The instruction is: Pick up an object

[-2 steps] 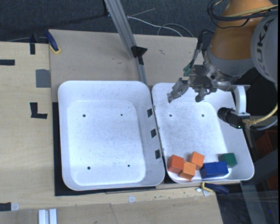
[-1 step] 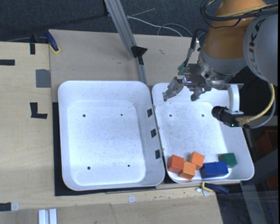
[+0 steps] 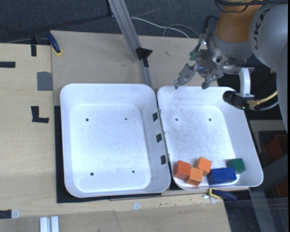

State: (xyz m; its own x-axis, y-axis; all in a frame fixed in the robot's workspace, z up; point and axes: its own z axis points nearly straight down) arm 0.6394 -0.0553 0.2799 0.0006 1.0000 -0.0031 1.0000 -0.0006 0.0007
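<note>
Several small blocks lie at the near edge of the right bin (image 3: 241, 129): three orange ones (image 3: 182, 168) (image 3: 203, 165) (image 3: 195, 176), a blue block (image 3: 222, 176) and a green one (image 3: 237, 165). My gripper (image 3: 191, 81) hangs over the far rim of the right bin, well away from the blocks. Its two fingers are spread apart with nothing between them.
The left bin (image 3: 67, 129) sits beside the right one, joined by black clips along the shared rim. A slanted metal rail (image 3: 128, 28) rises behind the bins. Black tape marks (image 3: 37, 114) dot the bench at left.
</note>
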